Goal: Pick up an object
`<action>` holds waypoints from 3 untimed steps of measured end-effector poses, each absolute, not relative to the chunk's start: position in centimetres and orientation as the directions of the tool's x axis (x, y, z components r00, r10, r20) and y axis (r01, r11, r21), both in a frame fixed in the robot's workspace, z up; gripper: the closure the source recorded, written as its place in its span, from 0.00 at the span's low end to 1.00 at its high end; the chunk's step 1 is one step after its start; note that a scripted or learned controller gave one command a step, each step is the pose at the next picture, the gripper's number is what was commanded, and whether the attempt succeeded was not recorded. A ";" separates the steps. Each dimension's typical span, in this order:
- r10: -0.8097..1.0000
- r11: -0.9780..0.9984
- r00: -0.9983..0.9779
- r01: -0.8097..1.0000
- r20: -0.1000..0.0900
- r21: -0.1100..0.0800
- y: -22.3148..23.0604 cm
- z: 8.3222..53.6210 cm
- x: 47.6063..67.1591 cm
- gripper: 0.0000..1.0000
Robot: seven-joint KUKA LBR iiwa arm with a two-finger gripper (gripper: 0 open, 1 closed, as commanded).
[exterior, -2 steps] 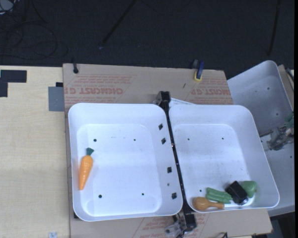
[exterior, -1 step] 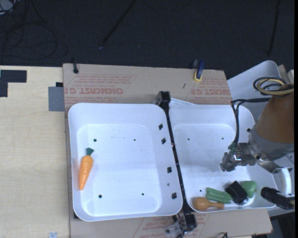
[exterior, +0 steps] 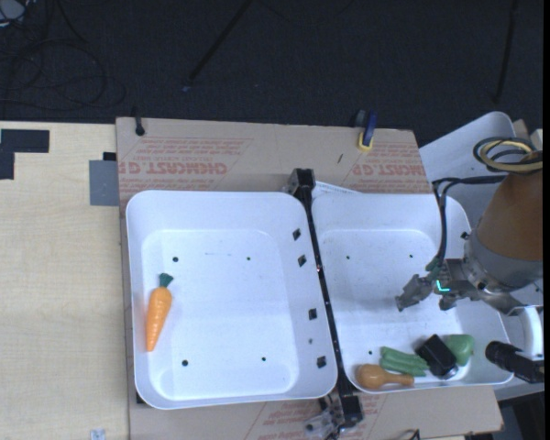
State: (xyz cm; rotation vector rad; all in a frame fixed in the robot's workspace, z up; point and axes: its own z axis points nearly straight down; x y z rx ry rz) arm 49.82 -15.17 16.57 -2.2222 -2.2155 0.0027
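Above the right-hand shallow white plastic bin, the two-finger gripper hangs with nothing between its prongs; whether they stand apart or together I cannot tell. Its likeliest targets huddle at its five o'clock, near the bin's front wall: a green plastic vegetable, a small black block and a tan pear-shaped toy. An orange toy carrot lies well apart at nine o'clock, in the left-hand bin.
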 end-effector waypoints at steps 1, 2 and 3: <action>1.000 0.010 -0.010 1.000 0.003 0.006 -6.4 25.2 52.8 0.00; 1.000 -0.005 0.005 1.000 -0.005 0.006 -14.8 30.7 55.6 0.00; 1.000 0.005 -0.005 1.000 -0.002 0.017 -8.3 54.7 59.0 0.00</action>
